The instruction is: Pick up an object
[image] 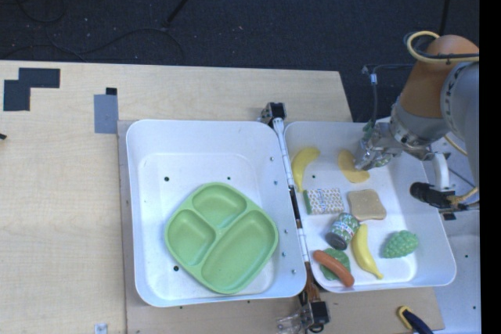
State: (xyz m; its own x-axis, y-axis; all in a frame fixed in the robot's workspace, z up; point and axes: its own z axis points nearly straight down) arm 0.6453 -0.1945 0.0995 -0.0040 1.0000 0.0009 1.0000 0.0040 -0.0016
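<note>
So, looking down from the overhead camera: two white bins are being shown side by side on a wooden bench (63, 192). The left bin (145, 168) is being taken up by a green divided plate (221, 237), sitting toward its near right corner.

The right bin (438, 266) is where all the small stuff is being kept. A yellow banana-ish piece (304, 165) is lying at the far left, right by the divider. A flat yellow chip (352, 166) is lying just beside it to the right. A waffle-looking cracker (324, 201) and a toast slice (366, 205) are sitting next to each other mid-bin. Below those, a small can (343, 231) is tipped over, touching or nearly touching a second banana (365, 249). A carrot (334, 267) is lying over something green in the near left corner, and a bumpy green veggie (400, 244) is parked off to the right.

The arm (430, 94) is being reached in from the right, and the gripper (371, 154) is being held low at the far side of the right bin, right at the yellow chip's edge. Whether the claw is apart or together can't be told here, it's too small and blurry. Nothing is clearly being seen between the fingers.
</note>
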